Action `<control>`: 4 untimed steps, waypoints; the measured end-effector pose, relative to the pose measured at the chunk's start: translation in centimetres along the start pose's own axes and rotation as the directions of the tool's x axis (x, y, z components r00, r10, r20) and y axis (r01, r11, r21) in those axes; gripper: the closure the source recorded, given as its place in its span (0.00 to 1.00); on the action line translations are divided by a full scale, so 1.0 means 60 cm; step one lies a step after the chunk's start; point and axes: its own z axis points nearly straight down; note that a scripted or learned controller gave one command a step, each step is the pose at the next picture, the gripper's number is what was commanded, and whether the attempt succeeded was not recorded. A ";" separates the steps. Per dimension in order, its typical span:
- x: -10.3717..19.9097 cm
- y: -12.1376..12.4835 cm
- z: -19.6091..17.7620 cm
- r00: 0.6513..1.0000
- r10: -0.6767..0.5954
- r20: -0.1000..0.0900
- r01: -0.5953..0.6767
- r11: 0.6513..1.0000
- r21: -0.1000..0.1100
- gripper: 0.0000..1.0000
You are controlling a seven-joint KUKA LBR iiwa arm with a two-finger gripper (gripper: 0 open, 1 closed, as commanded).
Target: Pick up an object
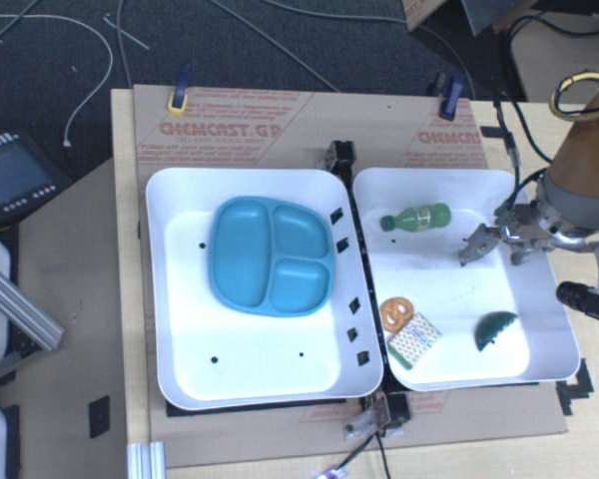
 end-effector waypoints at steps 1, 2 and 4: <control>0.001 -0.001 0.089 1.000 0.000 0.000 0.000 1.000 0.000 0.00; 0.000 0.002 0.064 1.000 0.000 0.002 0.000 1.000 -0.008 1.00; -0.029 -0.001 -0.117 1.000 0.000 0.007 0.000 1.000 -0.015 1.00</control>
